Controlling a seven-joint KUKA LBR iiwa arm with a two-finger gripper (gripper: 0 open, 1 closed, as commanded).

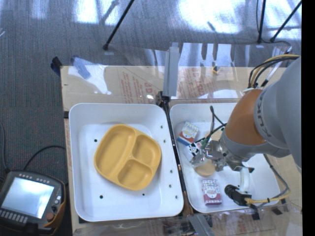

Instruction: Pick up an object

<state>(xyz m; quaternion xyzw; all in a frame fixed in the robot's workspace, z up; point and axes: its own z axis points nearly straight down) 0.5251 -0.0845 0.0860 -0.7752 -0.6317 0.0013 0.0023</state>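
gripper (210,154): down inside the right bin; whether it is parted or closed, cannot tell
tan round object (204,169): just at 6 o'clock of the gripper, touching or nearly
cow-patterned item (195,148): at its 9 o'clock
small carton (189,131): at 11 o'clock
red packet (210,191): at 6 o'clock, near the rim
right bin (275,181): holds all these
left bin (81,146): holds a yellow divided plate (128,156)
teach pendant (30,198): floor, 8 o'clock

the bench (123,85) has a clear sheet over printed cardboard, and two shallow white bins sit on it side by side, the left bin (78,132) and the right bin (275,181). a grey upright post (171,75) stands behind them, between the two.
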